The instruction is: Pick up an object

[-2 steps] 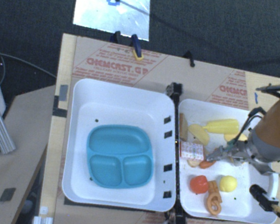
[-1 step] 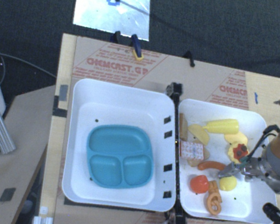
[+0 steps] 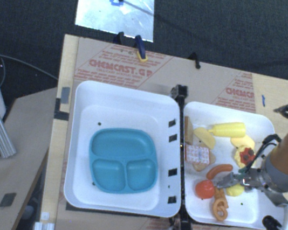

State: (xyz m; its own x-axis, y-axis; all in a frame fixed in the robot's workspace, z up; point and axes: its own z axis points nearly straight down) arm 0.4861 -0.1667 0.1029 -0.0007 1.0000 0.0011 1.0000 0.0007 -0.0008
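Note:
The right bin (image 3: 247,216) holds several toy foods. Among them are a yellow corn cob (image 3: 228,129), a pale yellow piece (image 3: 204,136), a checked wafer (image 3: 198,155), a red-brown sausage (image 3: 218,170), a red tomato (image 3: 204,189) and an orange pretzel (image 3: 220,208). A red and yellow piece (image 3: 245,155) lies further right. My gripper (image 3: 230,180) is low in this bin, just right of the sausage and above a small yellow piece (image 3: 235,191). Nothing can be seen held in it. The arm's wrist covers the bin's right side.
The left bin (image 3: 88,108) holds a blue divided tray (image 3: 124,160). A black divider (image 3: 179,150) with clips runs between the bins. A thin brown stick (image 3: 188,130) lies along the right bin's left wall. Cables hang at the far right.

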